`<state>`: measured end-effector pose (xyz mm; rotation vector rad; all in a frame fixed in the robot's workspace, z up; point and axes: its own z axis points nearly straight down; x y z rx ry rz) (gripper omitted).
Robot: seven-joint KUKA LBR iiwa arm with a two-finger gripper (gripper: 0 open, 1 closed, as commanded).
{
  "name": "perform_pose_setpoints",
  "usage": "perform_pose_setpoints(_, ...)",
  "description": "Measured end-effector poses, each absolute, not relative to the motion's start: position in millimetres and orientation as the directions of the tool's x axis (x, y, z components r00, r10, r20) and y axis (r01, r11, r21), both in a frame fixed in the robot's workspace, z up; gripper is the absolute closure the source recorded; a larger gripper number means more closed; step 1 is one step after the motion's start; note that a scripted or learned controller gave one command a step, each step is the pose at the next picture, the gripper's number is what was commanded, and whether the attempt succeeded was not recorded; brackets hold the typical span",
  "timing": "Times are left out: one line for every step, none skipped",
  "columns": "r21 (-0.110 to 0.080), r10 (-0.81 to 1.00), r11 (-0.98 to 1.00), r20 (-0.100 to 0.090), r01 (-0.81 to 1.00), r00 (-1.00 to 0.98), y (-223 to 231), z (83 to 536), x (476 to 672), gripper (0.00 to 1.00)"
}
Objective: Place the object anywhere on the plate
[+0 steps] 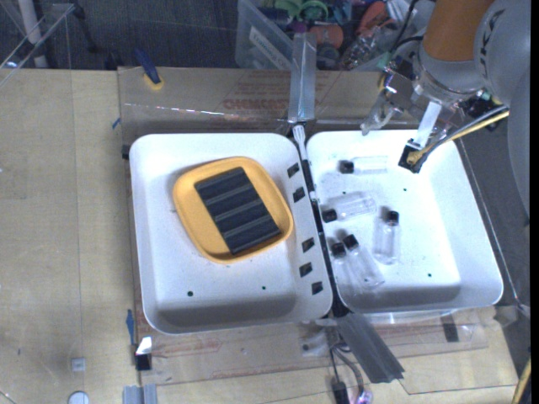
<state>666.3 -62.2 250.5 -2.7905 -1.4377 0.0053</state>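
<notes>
1. From my seat I see the arm [472,23] coming in from the right, with the gripper [402,133] hanging over the back of the right bin [472,225]. It is above the bin floor, not down among the objects.

2. I cannot tell how the end effector is set. The parts at the wrist overlap at this slant, and I see nothing held in it.

3. The task's things are the small clear vials with black caps scattered in the right bin. One vial [364,166] lies near the back, just below the gripper, and is probably the nearest candidate. Another [349,205] lies close to the divider, a third [386,234] sits mid-bin, and a fourth [358,261] lies toward the front.

4. The yellow plate [189,200] sits in the left bin [160,293], with a black ribbed block [237,209] covering most of its middle. Only the rim and corners are bare.

5. I judge the vials to be light, rigid and smooth, so they may roll or squirt out of a pinch. They may be brittle if glass.

6. I would take one across its body, at right angles to its long axis and near the middle. The cap end would tip it.

7. I would release low over the plate so the vial does not roll off.
</notes>
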Motion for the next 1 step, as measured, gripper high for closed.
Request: perform_pose_setpoints(0.0, 0.789, -0.615, 0.0, 0.789, 0.615, -23.9, 268.7, 666.8, 0.0)
